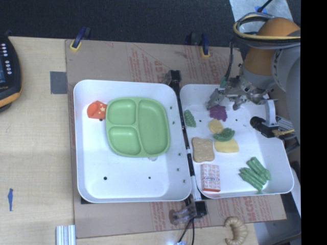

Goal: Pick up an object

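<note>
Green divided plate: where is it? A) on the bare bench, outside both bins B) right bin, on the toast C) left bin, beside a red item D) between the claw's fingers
C: the green divided plate lies in the left bin, with the red item at its upper-left edge; the toast is in the right bin.

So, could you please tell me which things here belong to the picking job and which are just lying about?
Belonging to the job:
gripper
purple toy
slice of bread
green beans
small carton

Lying about:
green divided plate
red toy
blue clamp
handheld controller
</note>
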